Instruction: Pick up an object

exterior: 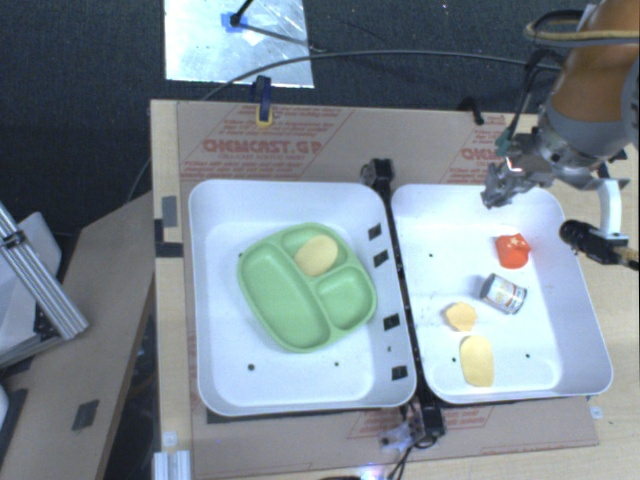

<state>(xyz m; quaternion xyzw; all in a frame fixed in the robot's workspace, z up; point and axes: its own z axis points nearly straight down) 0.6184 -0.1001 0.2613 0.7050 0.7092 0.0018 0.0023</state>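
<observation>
The right bin [440, 218] holds an orange-red object [512, 251], a small metal can [502, 294] lying on its side, a round yellow piece [460, 316] and a longer yellow piece [478, 360]. My gripper [497, 192] hangs over the bin's far edge, above and left of the orange-red object, apart from every item. In the left bin [220, 228] a green divided plate [300, 288] carries a yellow food piece [317, 256] in its upper compartment.
A black clamp joint [380, 175] sits between the bins at the back. A black bracket [590, 240] sticks in at the right bin's right rim. An aluminium frame [40, 278] stands at the left. A cable crosses behind the bins.
</observation>
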